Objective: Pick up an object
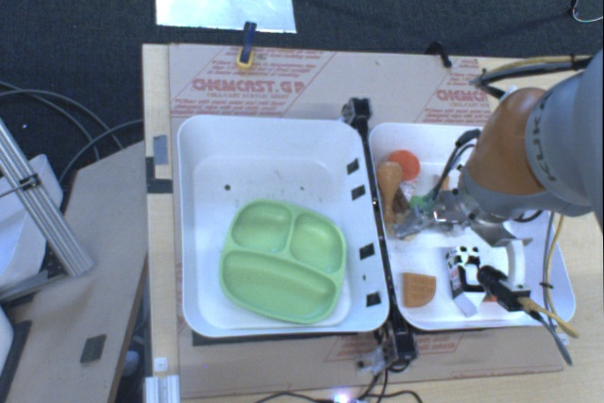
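Observation:
The right bin (429, 133) holds several small objects. An orange ball (405, 162) lies at its back left, and a tan, elongated piece (389, 178) sits just left of it. An orange-brown square piece (419, 289) rests near the front. A black and white object (463, 265) lies to its right, with a small pale block (467, 303) in front of that. My gripper (409, 224) is low in the left half of this bin. It sits just below the tan piece and close to some dark and green bits. I see nothing clearly held in it.
The left bin (264, 139) contains a light green divided plate (283, 260). A black clamp strip (371, 203) runs between the two bins. My arm's grey body and orange band (514, 146) cover the right bin's right side. Cables (528, 302) hang near its front right corner.

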`<state>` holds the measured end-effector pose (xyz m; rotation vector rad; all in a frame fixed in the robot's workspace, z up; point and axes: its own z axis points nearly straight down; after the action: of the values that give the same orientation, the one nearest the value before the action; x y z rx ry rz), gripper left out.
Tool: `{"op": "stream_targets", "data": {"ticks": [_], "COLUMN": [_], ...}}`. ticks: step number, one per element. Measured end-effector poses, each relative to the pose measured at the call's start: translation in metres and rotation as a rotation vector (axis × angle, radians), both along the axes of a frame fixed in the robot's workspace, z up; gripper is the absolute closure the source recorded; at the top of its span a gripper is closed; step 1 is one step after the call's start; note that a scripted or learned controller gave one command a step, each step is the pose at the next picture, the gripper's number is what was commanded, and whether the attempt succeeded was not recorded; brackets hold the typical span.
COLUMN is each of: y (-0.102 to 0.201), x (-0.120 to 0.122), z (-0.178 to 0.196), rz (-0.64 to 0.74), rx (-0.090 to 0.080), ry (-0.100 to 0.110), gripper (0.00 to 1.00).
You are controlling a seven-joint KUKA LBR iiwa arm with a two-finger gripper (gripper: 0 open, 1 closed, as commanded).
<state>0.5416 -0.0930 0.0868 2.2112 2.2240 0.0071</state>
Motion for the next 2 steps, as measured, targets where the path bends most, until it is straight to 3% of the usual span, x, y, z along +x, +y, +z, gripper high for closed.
{"op": "stream_targets", "data": {"ticks": [1,2], "y": [-0.031,-0.005], "x": [-0.049,0.038], "z": [0.0,-0.001], "rz": [-0.008,0.003], "rx": [-0.003,0.001], "ry": [-0.003,-0.001], "gripper": [0.0,0.0]}}
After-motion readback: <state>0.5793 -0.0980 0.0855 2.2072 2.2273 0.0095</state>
